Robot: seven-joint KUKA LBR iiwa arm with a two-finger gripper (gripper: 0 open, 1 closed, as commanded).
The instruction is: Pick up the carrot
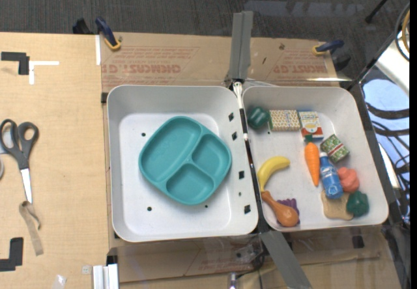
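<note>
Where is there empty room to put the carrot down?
Bare floor rings the teal plate in the left bin. In the right bin, there is an open patch between the banana and the carrot. Its right side is crowded around the blue bottle.

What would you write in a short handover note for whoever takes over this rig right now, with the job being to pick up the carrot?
End effector: not in view, so nothing is held.
Carrot: lying in the right bin, roughly upright in the image, leaf end toward the far wall. The blue bottle lies right beside it; the banana sits apart on the other side.
Left bin: holds the teal divided plate.
Done: nothing yet; the carrot is untouched.
Left: bring the arm in, grasp the carrot, lift it. The bottle probably crowds the grasp.
</note>
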